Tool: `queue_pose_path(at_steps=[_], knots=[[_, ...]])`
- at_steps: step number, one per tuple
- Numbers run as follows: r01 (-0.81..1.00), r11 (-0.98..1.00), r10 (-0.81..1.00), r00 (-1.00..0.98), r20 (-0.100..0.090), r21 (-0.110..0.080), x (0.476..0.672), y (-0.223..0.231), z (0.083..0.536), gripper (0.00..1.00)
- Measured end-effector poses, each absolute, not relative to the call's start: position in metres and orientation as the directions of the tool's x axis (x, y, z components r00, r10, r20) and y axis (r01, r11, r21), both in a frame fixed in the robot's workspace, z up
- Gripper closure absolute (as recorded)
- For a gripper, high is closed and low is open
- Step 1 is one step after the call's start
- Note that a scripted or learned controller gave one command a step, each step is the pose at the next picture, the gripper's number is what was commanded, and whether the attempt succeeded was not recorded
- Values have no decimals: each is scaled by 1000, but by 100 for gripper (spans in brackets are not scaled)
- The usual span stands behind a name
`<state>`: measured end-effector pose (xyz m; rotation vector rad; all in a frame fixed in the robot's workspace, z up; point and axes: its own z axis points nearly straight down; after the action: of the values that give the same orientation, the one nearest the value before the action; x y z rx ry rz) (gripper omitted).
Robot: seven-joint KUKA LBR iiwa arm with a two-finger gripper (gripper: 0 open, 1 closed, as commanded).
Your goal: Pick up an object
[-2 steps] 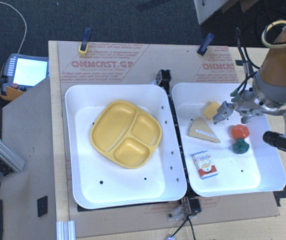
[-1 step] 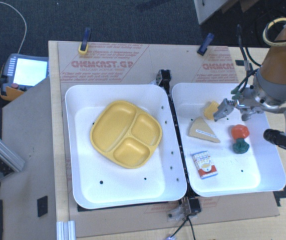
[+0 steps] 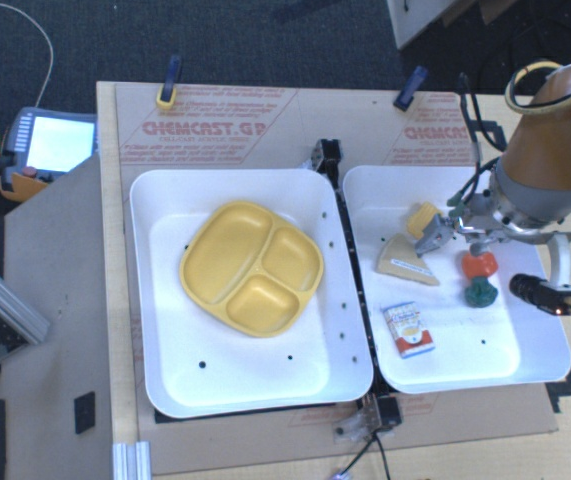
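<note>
We've got the gripper in the right bin, metal fingers spread wide above a pale cheese-like wedge. A glossy yellow three-compartment plate sits in the left bin.

Plastic bins on a cardboard-faced bench

The 2 white bins look smooth, glossy plastic; the yellow divided plate is matt plastic; the bench top looks like printed brown cardboard.

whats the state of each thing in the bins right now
yellow tray: flat, upright, in the left bin
cheese wedge: lying flat, right bin
yellow block: beside the hand
small box: lying flat, apart
red piece: touching the green piece
</note>
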<state>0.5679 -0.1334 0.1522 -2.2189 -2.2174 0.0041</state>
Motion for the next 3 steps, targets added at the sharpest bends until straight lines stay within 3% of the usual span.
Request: queue_pose_path(at_steps=[1, 2, 3], knots=[[1000, -1, 1000, 1, 1, -1, 572, -127, 93, 0], [1000, 0, 1000, 0, 3, 2, 574, -127, 90, 0], [1000, 1, 1000, -1, -2, 14, 577, -128, 102, 100]])
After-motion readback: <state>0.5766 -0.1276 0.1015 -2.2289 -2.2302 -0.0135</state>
